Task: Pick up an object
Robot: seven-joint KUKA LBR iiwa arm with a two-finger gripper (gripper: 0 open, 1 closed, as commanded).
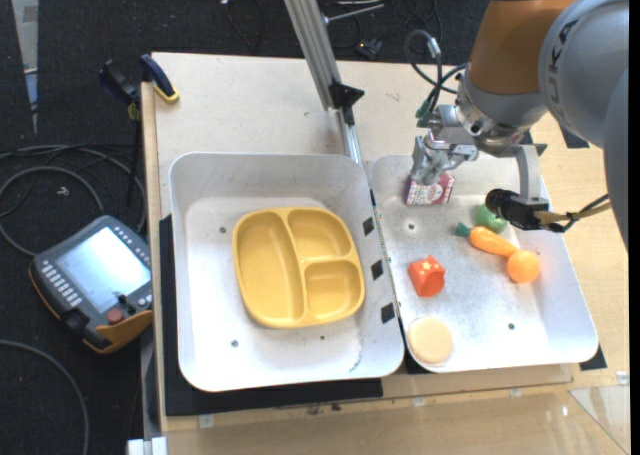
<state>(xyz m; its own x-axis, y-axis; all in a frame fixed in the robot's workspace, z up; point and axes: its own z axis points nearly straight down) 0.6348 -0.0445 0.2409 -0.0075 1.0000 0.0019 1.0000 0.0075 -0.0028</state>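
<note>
White right bin (pixel 560 328), far corner: grey arm (pixel 560 53) poised with gripper (pixel 436 165) directly above small pink-and-white carton (pixel 430 189), upright. Fingers straddle the carton top, seemingly touching; whether they are clamped cannot be told. Approach axis: vertical; carrot (pixel 492 241) lies apart, rightward.

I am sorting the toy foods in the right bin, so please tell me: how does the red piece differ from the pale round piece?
The red piece is bright red and blocky with angled faces; the pale round piece is cream and a flat disc. The red piece stands taller, while the pale round piece lies low. The red piece sits near the bin's middle, the pale round piece at its near edge. Both lie loose in the right bin, untouched.
</note>
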